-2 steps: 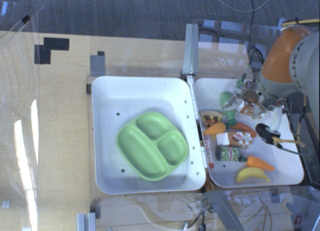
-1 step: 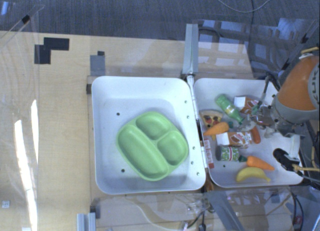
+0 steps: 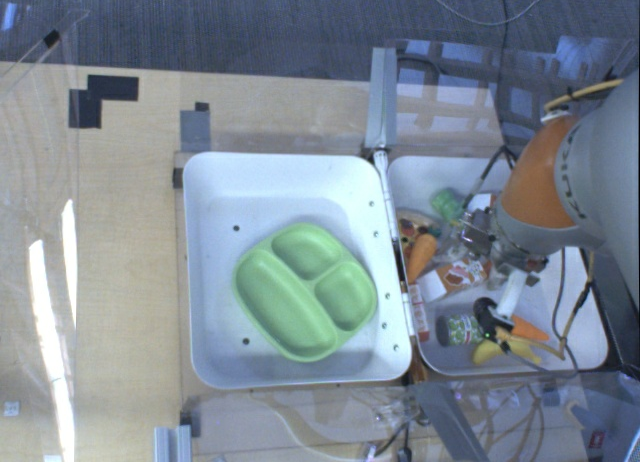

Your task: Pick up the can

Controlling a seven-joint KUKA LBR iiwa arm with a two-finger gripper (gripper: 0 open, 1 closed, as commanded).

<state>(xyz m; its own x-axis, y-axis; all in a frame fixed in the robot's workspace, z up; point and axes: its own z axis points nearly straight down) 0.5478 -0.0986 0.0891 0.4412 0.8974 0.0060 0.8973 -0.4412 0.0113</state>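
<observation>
Pale wooden counter [image 3: 120,250] carried both bins as I watched my end effector [image 3: 478,240] hang low over the cluttered right bin [image 3: 590,350]; its grip I could not tell. Near it lay the can [image 3: 462,330] on its side, long axis roughly left-right, beside a carrot [image 3: 421,253]. Left bin [image 3: 210,190] held a green divided plate [image 3: 305,292].

Can [image 3: 461,330] lies in right bin [image 3: 590,355].

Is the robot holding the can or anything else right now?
It cannot be told. The gripper sits low among the clutter in the right bin, while the can lies apart, nearer the front.
</observation>
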